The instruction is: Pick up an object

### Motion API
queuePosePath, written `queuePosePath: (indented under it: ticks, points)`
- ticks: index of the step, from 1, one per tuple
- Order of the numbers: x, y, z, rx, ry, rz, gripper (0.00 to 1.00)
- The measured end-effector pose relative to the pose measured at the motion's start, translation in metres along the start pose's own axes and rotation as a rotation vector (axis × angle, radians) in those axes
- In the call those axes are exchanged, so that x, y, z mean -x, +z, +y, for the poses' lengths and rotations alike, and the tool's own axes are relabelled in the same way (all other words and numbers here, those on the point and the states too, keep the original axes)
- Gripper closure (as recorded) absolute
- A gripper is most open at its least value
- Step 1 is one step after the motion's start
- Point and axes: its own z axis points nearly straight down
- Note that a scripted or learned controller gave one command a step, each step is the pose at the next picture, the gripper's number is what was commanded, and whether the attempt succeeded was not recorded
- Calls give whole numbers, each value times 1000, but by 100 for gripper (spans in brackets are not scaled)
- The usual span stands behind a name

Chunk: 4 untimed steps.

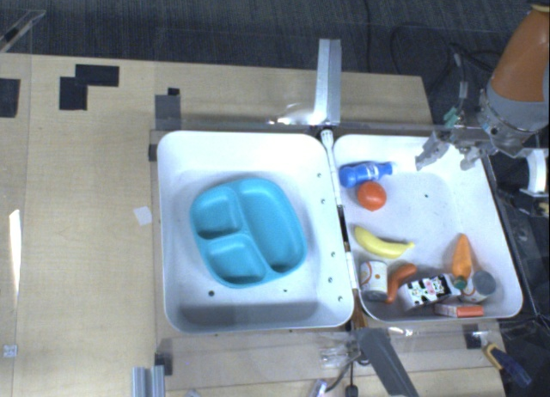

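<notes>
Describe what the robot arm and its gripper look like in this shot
The arm is bulky and rounded, with an orange band above a grey wrist section. Below it sits a metallic grey gripper with thin pale fingers, and there is a small teal detail beside the wrist.

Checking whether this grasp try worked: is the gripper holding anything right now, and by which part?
Nothing is held. The gripper hangs open over the far edge of the right bin, with no object between its fingers.

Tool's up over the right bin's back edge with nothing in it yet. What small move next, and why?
Probably bring the tool toward the camera and down over the banana. It lies alone on bare floor in the right bin, while the front corner items are crowded together.
</notes>
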Motion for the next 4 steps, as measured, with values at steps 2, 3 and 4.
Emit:
queuePosePath:
  ticks: [2, 3, 4]
  points:
    - [-83, 68, -134, -2, 218, 0, 0]
    - [-41, 111, -127, 7, 205, 4, 0]
    - [-77, 111, -48, 14, 122, 0, 0]
